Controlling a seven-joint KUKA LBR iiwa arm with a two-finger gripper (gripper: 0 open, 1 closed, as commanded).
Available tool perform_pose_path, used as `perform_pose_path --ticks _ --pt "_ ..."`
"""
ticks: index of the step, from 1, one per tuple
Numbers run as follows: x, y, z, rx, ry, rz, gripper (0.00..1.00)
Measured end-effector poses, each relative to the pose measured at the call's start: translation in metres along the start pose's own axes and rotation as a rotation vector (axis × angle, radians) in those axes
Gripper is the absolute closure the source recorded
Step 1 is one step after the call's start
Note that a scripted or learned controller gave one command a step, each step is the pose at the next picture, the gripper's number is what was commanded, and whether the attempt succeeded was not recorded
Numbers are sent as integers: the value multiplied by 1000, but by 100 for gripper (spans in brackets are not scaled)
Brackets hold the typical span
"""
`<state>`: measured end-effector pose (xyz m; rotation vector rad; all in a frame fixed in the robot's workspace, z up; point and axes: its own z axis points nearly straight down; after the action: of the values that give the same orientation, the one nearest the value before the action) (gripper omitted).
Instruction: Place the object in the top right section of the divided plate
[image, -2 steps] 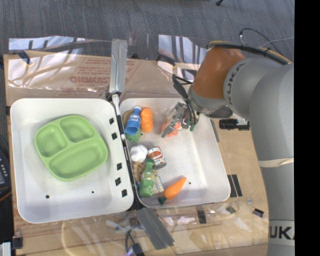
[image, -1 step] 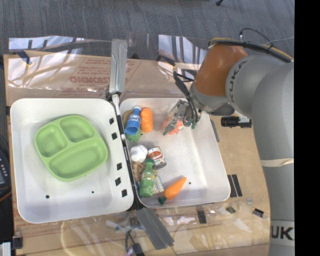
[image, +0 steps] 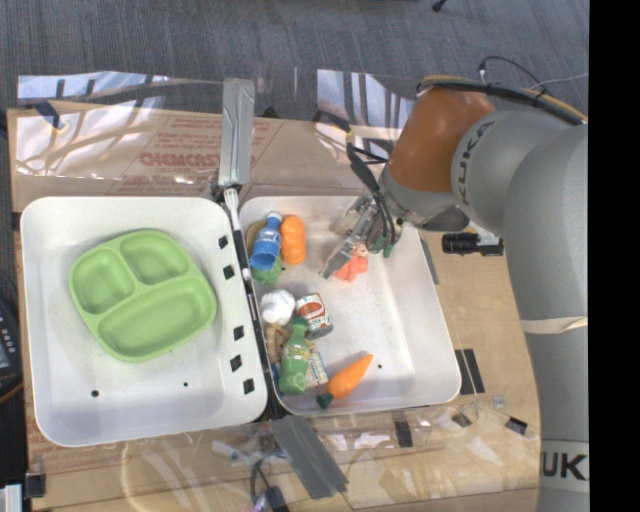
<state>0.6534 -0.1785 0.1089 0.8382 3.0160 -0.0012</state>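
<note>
Dark grey carpet floor (image: 150, 35) — brown bench top (image: 300, 150) under glaring clear plastic sheet (image: 90, 130)

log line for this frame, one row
gripper over right bin | at salmon-pink object | grasp unconfirmed | divided plate in left bin

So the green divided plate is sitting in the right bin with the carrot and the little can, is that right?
Not quite. The camera view shows the green divided plate in the left bin, by itself. The carrot and the little can lie in the right bin, as you said.
</note>
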Motion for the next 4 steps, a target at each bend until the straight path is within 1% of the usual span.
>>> perform_pose_path --ticks 1,2,3,4 --pt "-8 -30 12 0 4 -147 0" --pt "-9 -28 0 -1 -2 -150 100" --pt "2 -36 9 -2 9 -727 100" --pt "1 -36 12 -1 7 -503 100"
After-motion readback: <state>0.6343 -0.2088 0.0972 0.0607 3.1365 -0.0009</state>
